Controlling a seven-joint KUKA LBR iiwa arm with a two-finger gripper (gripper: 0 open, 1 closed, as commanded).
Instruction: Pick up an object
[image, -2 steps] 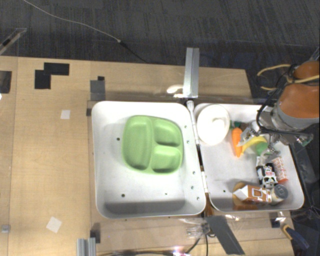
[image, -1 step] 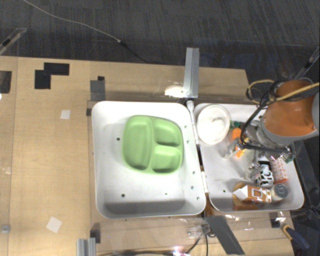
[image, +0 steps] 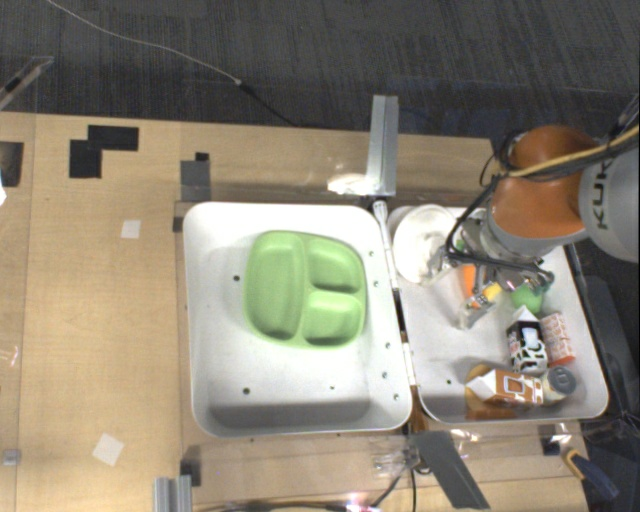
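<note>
My gripper hangs below the orange band in the right bin, low over a small pile of objects. An orange and yellow piece lies right at its tip, and a green object sits just to its right. A black-and-white patterned bottle with a red-labelled one beside it lies nearer the front. A brown packet rests against the front wall. A white bowl sits at the bin's back left.
The left bin holds a green divided tray. A metal post stands behind the gap between the bins. Wooden bench stretches away to the left.
</note>
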